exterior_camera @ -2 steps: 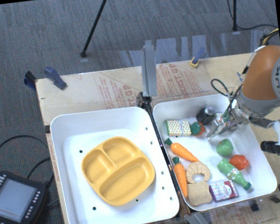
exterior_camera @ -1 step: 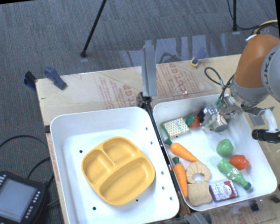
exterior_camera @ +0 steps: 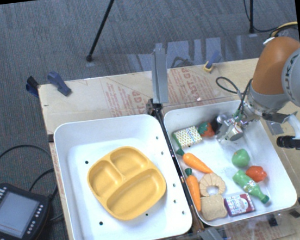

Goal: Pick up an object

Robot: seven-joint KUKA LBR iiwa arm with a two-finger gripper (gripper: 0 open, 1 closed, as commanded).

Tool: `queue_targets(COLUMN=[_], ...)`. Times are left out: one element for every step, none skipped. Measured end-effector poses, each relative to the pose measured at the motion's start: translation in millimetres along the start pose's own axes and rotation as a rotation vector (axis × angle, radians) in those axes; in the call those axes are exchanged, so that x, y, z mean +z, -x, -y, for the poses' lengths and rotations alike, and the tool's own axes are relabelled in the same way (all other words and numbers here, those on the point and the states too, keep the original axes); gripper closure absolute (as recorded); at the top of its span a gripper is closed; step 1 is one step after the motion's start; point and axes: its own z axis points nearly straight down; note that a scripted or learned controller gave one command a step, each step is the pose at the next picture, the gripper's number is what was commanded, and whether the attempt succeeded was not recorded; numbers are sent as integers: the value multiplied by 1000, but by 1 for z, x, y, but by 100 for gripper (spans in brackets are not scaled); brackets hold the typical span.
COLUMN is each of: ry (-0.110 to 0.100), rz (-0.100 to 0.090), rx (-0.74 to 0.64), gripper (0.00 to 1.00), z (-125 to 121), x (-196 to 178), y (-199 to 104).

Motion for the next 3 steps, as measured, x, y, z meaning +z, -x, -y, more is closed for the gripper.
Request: queue_targets(ry=[0, -1, 10], rz=[-8, -2, 2], rx=[383, 382, 466], gripper=[0, 100, 100], z=[-2, -1, -21], x=[-1, -10, -131], y=[-3, -2, -61])
